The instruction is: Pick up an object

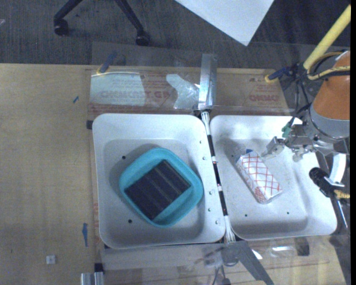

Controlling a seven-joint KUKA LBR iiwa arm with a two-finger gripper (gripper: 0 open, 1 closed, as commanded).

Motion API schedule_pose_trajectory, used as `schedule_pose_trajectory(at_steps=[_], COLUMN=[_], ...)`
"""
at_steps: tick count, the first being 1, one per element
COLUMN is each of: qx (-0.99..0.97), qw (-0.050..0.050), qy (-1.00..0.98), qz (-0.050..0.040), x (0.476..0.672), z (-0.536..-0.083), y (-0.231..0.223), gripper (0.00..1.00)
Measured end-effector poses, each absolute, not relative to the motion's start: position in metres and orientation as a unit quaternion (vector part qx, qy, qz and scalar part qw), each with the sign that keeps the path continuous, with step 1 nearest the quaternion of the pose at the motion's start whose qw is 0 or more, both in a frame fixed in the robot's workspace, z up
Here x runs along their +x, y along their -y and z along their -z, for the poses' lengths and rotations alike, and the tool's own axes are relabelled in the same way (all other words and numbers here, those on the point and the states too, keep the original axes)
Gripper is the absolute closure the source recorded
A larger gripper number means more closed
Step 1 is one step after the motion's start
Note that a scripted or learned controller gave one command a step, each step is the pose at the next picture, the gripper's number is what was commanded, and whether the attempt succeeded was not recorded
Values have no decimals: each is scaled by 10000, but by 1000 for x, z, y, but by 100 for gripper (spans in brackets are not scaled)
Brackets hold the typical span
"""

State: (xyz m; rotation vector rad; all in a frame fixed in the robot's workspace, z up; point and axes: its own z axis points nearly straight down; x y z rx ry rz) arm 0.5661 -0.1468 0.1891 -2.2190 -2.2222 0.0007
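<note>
Below, we are seeing a wooden bench [44, 167] bearing two white bins [105, 133], with a chair base [100, 16] behind. Our gripper [278, 146] is hovering beside the checked packet [258, 176]; we cannot tell its opening.

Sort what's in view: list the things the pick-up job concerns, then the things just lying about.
For the job:
- red-and-white checked packet in the right bin
- blue container in the left bin
- gripper over the right bin

Lying about:
- clear plastic sheet behind the bins
- white paper
- chair base
</note>
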Motion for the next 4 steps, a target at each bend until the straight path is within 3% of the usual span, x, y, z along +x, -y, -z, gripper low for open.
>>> schedule_pose_trajectory(at_steps=[1,2,3,4], qx=[-6660,-5826,-5836,-5264], qw=[-30,-101,-114,-8], qy=[7460,8127,8119,8503], qz=[19,57,61,2], x=[559,522,522,591], z=[-96,-94,-103,-185], y=[97,98,99,71], gripper=[0,0,100,100])
